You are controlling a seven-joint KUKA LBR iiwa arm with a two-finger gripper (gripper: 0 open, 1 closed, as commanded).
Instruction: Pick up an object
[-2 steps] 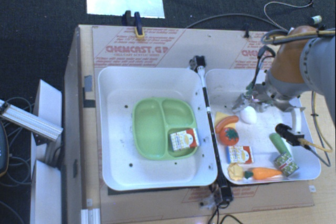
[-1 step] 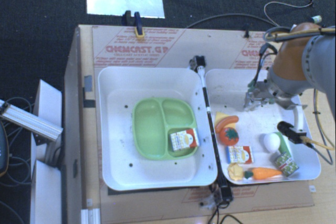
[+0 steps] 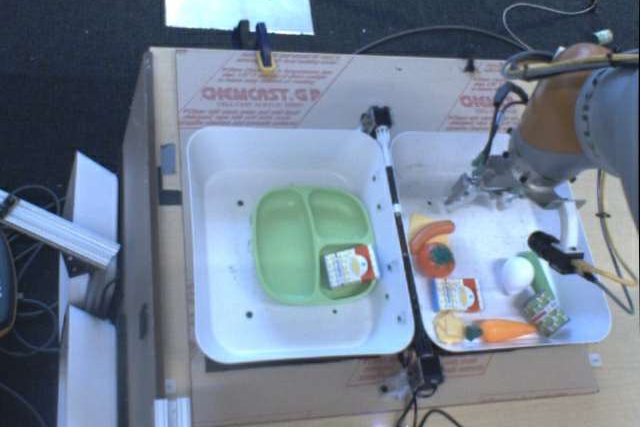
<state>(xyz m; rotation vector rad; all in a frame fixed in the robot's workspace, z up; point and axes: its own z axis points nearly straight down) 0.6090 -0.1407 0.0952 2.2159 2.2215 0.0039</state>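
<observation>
Two white bins side by side: left bin [image 3: 215, 215] holds a green divided plate [image 3: 290, 245] with a small carton [image 3: 349, 267] on it. Gripper [image 3: 482, 185] hangs over the right bin's [image 3: 440, 155] upper half, fingers spread, holding nothing. Toys sit nearer the front: tomato [image 3: 436, 259], carton [image 3: 456, 295], carrot [image 3: 500, 330], white egg [image 3: 518, 271].

"CHEMCAST GP" runs in red across the protective sheet [image 3: 262, 95] at 12 o'clock of the left bin [image 3: 215, 215]; carton labels are unreadable.
</observation>
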